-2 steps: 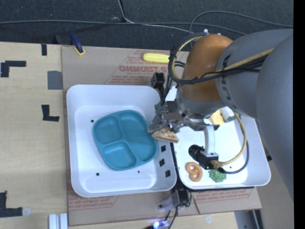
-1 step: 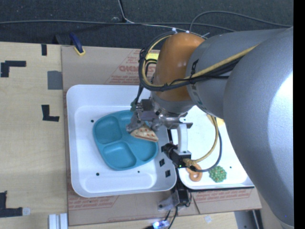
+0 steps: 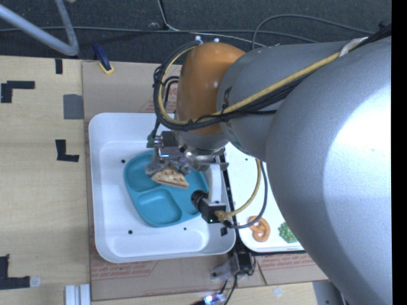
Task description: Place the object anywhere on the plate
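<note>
Pizza slice [image 3: 170, 178] lies on blue plate [image 3: 156, 205] under end effector [image 3: 166, 164] (grip state unclear).

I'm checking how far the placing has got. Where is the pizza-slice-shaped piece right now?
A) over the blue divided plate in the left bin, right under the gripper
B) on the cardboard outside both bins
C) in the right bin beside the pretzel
A: the pizza slice sits over the blue plate in the left bin, directly below the gripper.
</note>
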Available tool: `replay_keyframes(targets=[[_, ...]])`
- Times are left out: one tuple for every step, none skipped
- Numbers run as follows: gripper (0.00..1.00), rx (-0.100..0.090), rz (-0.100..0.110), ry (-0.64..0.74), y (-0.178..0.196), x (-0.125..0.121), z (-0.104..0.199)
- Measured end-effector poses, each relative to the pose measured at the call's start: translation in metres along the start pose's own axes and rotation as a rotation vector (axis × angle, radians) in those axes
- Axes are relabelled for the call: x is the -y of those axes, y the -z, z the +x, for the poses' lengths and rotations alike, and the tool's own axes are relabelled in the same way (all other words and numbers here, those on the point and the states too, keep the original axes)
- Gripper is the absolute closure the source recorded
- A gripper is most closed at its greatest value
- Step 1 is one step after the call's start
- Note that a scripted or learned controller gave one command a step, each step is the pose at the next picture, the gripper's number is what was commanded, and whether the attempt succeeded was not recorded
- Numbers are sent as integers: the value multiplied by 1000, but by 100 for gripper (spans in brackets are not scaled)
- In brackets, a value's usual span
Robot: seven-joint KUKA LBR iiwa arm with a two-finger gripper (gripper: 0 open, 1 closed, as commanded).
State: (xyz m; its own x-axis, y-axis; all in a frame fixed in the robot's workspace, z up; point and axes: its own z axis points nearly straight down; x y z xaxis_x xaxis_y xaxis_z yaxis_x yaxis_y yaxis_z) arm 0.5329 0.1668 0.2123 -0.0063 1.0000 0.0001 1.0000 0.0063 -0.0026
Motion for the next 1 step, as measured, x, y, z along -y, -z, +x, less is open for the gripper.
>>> replay_keyframes(targets=[[0,1,0,-3,0,0,-3]])
